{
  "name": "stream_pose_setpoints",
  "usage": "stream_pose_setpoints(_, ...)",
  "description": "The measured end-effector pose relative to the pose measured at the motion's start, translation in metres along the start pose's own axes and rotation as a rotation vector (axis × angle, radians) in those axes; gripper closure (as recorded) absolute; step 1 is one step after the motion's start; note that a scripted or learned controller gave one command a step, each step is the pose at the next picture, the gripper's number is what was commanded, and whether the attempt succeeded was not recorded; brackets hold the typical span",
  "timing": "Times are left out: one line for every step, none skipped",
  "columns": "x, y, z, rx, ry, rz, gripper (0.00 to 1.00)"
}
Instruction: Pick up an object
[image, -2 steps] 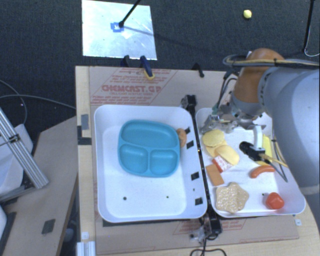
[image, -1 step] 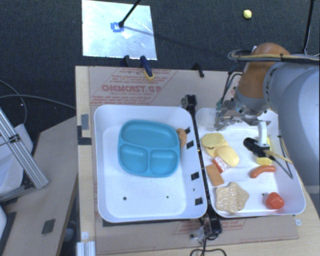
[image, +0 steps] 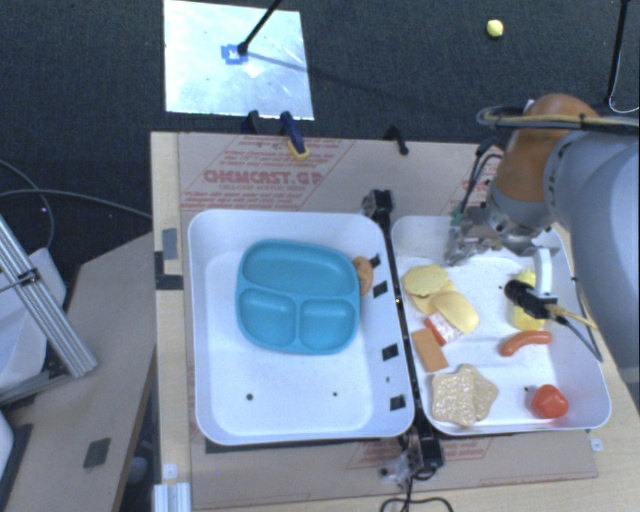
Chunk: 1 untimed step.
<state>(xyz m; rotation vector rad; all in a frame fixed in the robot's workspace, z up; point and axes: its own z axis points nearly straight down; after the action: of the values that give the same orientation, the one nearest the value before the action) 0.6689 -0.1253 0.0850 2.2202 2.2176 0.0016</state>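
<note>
Hovering w/ end effector (image: 462, 243) at right bin's (image: 590, 400) far-left corner; yellow toy food (image: 428, 279) lying just nearer-left; finger state: can't tell.

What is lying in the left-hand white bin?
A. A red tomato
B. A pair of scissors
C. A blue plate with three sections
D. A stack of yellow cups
C, since a blue divided plate with three compartments lies flat in the left bin, with a small orange-brown item beside its right edge.
</note>
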Motion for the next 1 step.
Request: stream_pose_setpoints(0.0022,0.0004,-0.0004,0.0,0.001,-0.003,0.0)
